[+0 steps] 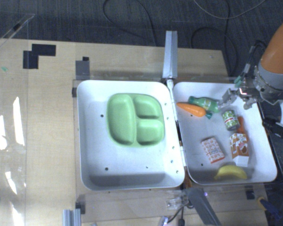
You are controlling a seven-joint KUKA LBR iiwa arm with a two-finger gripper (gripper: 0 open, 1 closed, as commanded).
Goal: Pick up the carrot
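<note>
Orange against white, the carrot point(192, 109) lies at the right bin's point(269, 147) upper left, touching a green bottle point(203, 102). My claw point(240, 94) hangs over the far edge, well apart; whether it is open I cannot tell. I'd come down along the bottle-free side, gripping across the carrot's middle.

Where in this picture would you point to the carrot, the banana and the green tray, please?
carrot point(191, 109): camera view, middle of its orange body, in the right bin.
banana point(231, 173): camera view, middle of the yellow curve, near the right bin's front edge.
green tray point(134, 119): camera view, ridge between its compartments, left bin.
</note>
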